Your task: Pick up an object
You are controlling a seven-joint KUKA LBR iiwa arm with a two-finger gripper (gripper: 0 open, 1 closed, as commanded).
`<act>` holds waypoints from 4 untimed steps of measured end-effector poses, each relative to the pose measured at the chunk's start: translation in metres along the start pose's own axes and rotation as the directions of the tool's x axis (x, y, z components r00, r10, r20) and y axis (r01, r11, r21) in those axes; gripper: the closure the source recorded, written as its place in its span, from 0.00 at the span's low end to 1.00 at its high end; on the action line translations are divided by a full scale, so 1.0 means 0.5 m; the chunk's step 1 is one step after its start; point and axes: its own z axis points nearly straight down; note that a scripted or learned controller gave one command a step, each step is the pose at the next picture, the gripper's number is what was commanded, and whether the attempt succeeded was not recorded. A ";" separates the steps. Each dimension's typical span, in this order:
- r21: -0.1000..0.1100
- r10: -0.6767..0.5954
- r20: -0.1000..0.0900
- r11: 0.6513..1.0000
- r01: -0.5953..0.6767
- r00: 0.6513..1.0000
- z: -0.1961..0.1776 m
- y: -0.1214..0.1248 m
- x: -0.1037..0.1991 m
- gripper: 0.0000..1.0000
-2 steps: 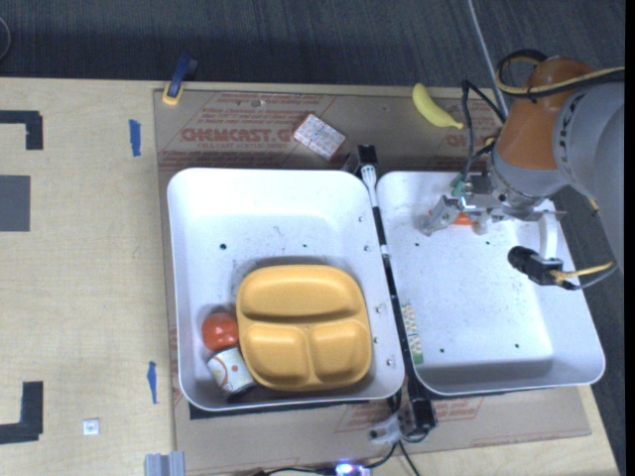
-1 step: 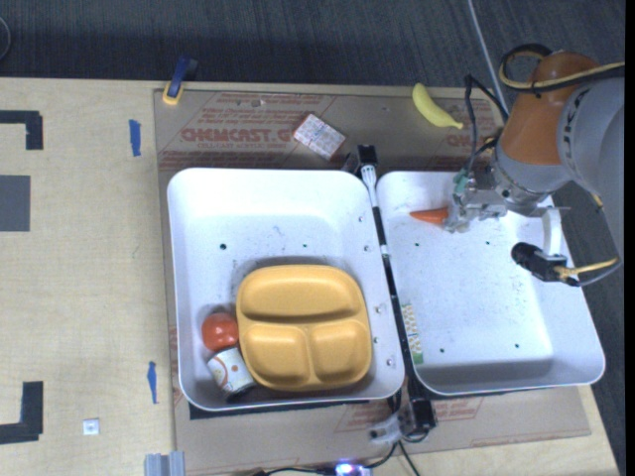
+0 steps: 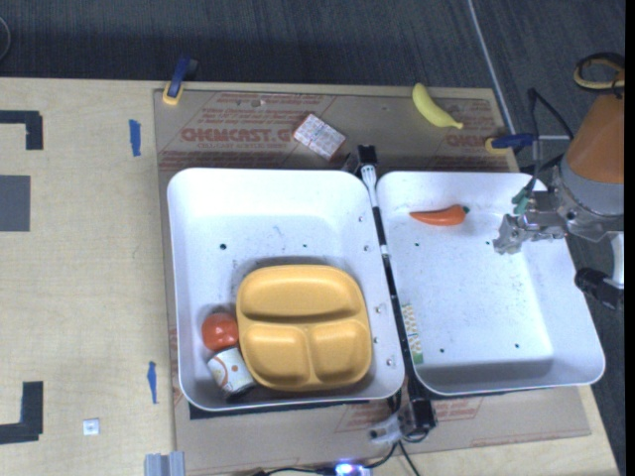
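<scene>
An orange carrot-shaped toy (image 3: 438,216) lies near the far edge of the right bin (image 3: 516,355). My gripper (image 3: 511,232) hangs over the right bin's far right part, a short way right of the carrot and apart from it. In the left bin (image 3: 198,216) a yellow compartment tray (image 3: 303,325) fills the near half. A red-orange ball (image 3: 219,330) and a small white and orange container (image 3: 230,370) sit against the tray's left side.
A yellow banana (image 3: 435,107) and a small patterned packet (image 3: 318,136) lie on the brown board beyond the bins. Blue clamps (image 3: 179,75) hold the board's far corners. The arm's orange band (image 3: 600,142) is at the right edge.
</scene>
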 end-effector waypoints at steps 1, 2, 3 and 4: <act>-0.004 0.000 0.002 1.000 0.000 1.000 0.017 0.070 -0.080 1.00; -0.007 -0.002 0.002 1.000 0.002 1.000 0.146 0.177 -0.009 1.00; -0.006 -0.001 0.002 1.000 0.001 1.000 0.026 0.177 -0.068 1.00; -0.006 -0.002 0.003 1.000 0.002 1.000 -0.039 0.177 -0.093 1.00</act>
